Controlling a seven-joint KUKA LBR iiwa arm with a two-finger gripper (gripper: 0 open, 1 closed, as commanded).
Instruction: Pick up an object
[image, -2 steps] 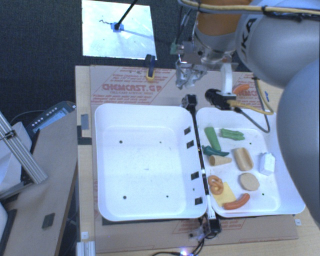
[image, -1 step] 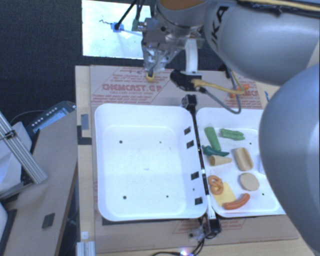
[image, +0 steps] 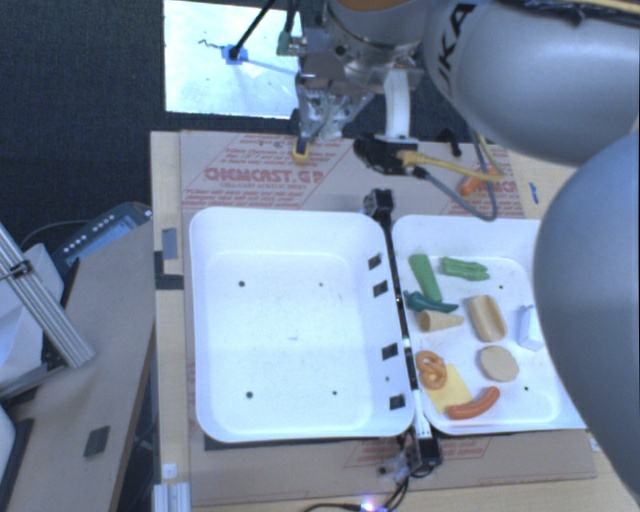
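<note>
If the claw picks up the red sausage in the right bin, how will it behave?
The red sausage looks round and smooth, so it may roll or slip when squeezed. It seems a small toy, probably light. Its curved shape leans against the yellow cheese slice, which a push might shift too.

Red block lettering runs across the brown cardboard sheet (image: 262, 172) that lies on the table beyond the left bin (image: 285, 320); it reads roughly "CHEMCAST", followed by a few more characters that look like "GP" but are too soft to be sure of. Fainter red print of the same kind shows on the cardboard near its right end, partly covered and not legible. On the grey arm (image: 540, 70), a dark letter shaped like a "K" shows at the edge of the casing, the rest of the marking cut off by the curve.
</note>
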